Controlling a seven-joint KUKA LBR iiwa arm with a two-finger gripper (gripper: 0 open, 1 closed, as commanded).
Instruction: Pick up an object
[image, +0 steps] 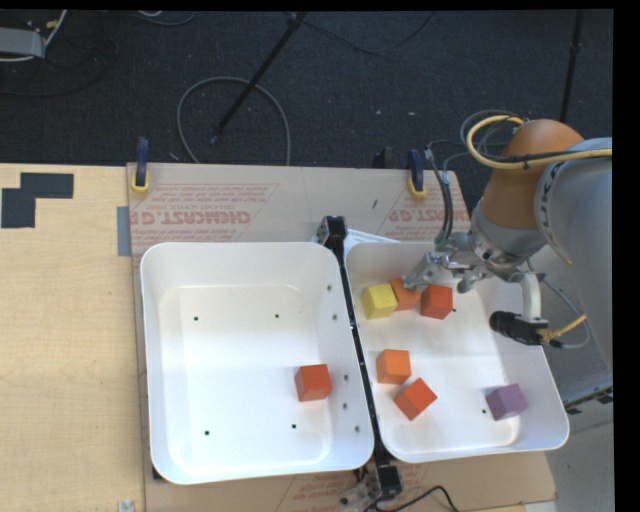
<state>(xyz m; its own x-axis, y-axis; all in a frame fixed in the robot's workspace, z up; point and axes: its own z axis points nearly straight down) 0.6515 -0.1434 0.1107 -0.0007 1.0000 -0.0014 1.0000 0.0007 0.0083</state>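
Note:
My gripper (440, 282) hangs over the back part of the right bin (545, 400), open, its two fingers spread on either side of a red cube (436, 302) just below it. Nothing sits between the fingers. An orange cube (404, 293) touches the red one on its left, and a yellow cube (379, 300) lies beside that. Nearer the front of the same bin are another orange cube (393, 365), an orange-red cube (415, 398) and a purple cube (506, 401).
The left bin (170, 300) holds one red-orange cube (313, 382) near its right wall. A black divider (350, 310) runs between the bins. The arm's grey body (575, 220) and cables overhang the right bin's far right side.

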